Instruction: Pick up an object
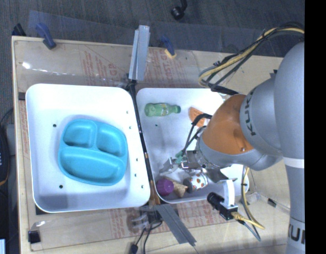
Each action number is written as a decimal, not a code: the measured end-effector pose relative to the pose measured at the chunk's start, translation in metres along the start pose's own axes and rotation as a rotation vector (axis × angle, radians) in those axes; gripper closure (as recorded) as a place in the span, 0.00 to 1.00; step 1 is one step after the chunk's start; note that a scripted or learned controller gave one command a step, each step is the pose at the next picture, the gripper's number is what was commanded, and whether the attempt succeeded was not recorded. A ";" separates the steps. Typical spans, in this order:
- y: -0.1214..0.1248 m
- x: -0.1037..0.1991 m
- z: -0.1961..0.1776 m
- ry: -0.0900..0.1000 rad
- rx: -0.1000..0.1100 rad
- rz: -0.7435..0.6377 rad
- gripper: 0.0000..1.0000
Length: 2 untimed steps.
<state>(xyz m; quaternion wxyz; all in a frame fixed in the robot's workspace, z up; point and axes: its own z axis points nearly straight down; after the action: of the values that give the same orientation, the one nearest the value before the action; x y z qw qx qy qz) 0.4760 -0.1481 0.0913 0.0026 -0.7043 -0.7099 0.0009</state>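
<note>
In the right bin [168, 136], a green bottle [161, 109] lies on its side near the far wall. An orange object [195, 114] next to it is partly hidden by the arm. At the near edge sit a purple object [164, 186], a tan cone-shaped piece [179, 188] and a white round toy with dark and red marks [197, 182]. My gripper [176, 164] is down low in this bin, just above that near cluster. The wrist hides much of it, and I see nothing clearly held.
The left bin [41, 142] holds a blue divided plate [94, 151]. A metal divider bar [138, 52] runs between the bins at the back. Yellow and black cables [242, 57] loop behind the arm. The grey arm body [273, 120] covers the right bin's right side.
</note>
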 end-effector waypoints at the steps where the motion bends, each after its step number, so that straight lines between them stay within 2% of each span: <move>1: 0.000 0.002 0.000 0.000 -0.001 0.001 0.00; 2: 0.000 0.002 -0.009 -0.001 0.002 -0.004 1.00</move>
<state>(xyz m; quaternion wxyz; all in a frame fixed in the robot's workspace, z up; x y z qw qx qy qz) 0.4759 -0.1460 0.1008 0.0030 -0.7029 -0.7112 0.0017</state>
